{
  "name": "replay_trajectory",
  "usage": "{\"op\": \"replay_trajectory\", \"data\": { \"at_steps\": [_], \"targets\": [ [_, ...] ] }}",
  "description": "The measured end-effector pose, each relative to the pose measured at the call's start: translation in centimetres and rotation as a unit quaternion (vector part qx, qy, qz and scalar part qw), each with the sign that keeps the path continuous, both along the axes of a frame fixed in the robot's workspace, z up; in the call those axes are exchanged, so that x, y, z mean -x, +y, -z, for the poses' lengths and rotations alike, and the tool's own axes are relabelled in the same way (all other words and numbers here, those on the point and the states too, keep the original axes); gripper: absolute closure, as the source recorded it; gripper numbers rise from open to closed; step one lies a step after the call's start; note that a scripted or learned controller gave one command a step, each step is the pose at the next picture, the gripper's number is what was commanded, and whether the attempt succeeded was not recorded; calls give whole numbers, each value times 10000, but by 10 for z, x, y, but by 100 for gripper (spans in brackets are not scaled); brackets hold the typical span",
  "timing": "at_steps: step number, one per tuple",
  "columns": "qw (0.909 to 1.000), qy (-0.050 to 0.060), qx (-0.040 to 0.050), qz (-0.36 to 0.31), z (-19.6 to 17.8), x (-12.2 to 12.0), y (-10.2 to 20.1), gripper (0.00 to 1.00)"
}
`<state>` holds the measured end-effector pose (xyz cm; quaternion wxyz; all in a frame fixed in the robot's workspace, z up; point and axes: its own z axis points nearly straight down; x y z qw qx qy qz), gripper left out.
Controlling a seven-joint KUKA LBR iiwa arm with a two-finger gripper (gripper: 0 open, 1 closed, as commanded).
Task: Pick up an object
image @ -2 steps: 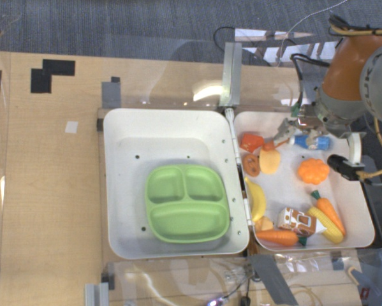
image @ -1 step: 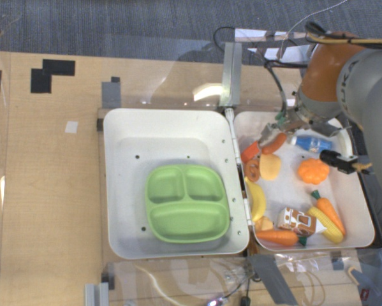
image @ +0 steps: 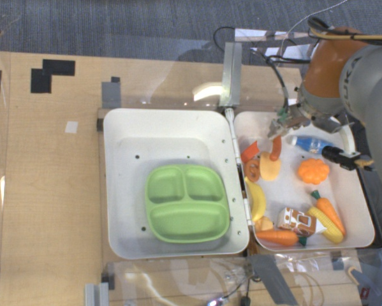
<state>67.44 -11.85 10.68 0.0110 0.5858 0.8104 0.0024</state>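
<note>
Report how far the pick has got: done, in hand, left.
Done: the arm has reached over the right bin, and the gripper sits near its back edge. In hand: nothing shows between its fingers; it hangs just above the red piece and yellow toy. Left: close on one item and lift it. The orange pumpkin, carrot and banana lie loose; the green tray sits in the left bin.

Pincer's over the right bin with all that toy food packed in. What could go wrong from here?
1. The pincer hangs just above a tight cluster: a red piece, a yellow-orange piece and a red-orange piece nearly touch, so it may catch two or just push them.
2. That cluster sits near the bin wall, leaving little room for a finger on that side.
3. The blue bottle lies beside the wrist and might get knocked.
</note>
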Motion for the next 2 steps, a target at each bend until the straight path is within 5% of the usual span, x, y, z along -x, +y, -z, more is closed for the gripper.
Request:
{"op": "replay_trajectory", "data": {
  "at_steps": [1,2],
  "targets": [
    [10000,59,-45,-13,-81,4,69,100],
    [9946,80,-60,1029,-115,71,95,100]
  ]
}}
